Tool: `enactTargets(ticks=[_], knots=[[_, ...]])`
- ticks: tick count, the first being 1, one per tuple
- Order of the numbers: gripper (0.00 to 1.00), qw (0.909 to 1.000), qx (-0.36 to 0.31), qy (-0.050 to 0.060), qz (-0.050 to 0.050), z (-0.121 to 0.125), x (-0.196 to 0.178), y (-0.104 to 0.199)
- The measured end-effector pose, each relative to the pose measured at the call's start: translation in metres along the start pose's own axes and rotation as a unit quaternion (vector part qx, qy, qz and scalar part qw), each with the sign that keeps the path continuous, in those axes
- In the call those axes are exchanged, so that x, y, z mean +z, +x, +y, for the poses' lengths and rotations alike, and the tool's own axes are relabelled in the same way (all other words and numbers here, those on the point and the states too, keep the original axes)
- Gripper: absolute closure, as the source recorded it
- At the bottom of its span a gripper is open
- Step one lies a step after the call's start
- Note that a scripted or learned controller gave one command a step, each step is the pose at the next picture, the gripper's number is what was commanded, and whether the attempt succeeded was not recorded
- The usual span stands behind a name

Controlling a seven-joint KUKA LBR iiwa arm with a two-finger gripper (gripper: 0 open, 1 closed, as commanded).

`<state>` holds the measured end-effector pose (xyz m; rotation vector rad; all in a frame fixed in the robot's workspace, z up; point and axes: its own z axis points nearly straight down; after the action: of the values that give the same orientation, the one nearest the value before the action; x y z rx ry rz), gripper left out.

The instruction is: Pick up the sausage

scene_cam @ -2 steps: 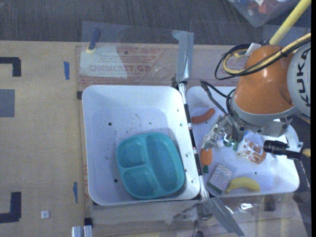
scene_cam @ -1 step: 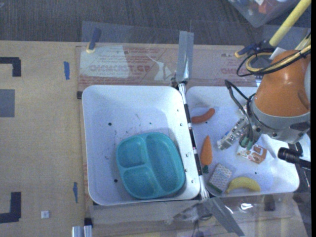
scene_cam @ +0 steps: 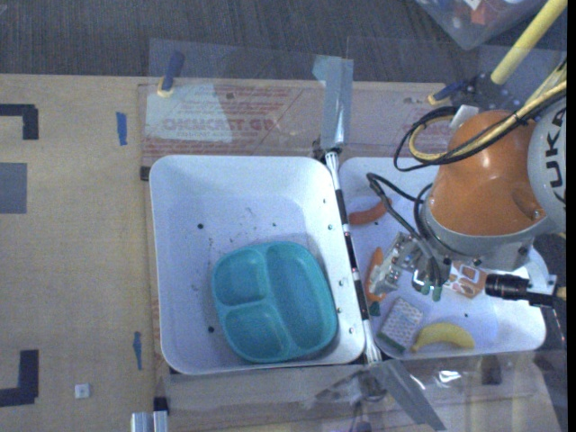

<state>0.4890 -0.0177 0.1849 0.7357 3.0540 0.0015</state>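
Your bench is pale wood marked with blue tape, under a dark carpeted floor at the top of the view, with two white bins side by side on it. The gripper hangs over the right bin; whether it is wide or closed you cannot tell from this slant.

The sausage, a reddish-orange piece, lies near that bin's upper left corner, apart from the gripper. A descent here would likely miss it and catch the small orange item or the grey sponge-like block instead.

The right bin also holds a banana. The left bin holds a teal divided plate, its compartments bare.
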Motion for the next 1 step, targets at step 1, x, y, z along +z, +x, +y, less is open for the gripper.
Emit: enactTargets(ticks=[1], knots=[[1.0, 1.0, -0.001, -0.001, -0.003, -0.0086, -0.0007, -0.0795]])
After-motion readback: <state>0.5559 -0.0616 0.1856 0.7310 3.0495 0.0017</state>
